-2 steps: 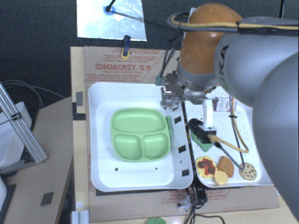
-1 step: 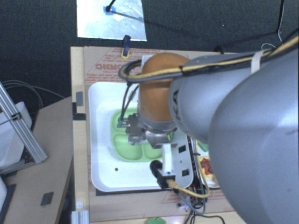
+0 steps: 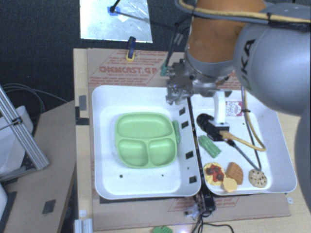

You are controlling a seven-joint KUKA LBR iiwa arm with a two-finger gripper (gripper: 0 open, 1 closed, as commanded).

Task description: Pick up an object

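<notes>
End effector [image 3: 176, 92]: over the back end of the wall between the bins; whether spread or pressed together cannot be told.
Green divided plate [image 3: 146, 139]: centre of the view's left bin [image 3: 104, 130], front-left of the end effector.
Green bar [image 3: 210, 146]: right bin [image 3: 277, 149], front-right of the end effector, long axis slanting back-left to front-right.

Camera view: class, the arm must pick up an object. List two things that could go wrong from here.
1. The gripper hangs over the ridge between the left and right bins. Lowering here would likely strike the ridge rather than reach anything.
2. The pizza slice, toast and cookie crowd the near corner of the right bin, so a grasp may knock or snag a neighbour.
</notes>
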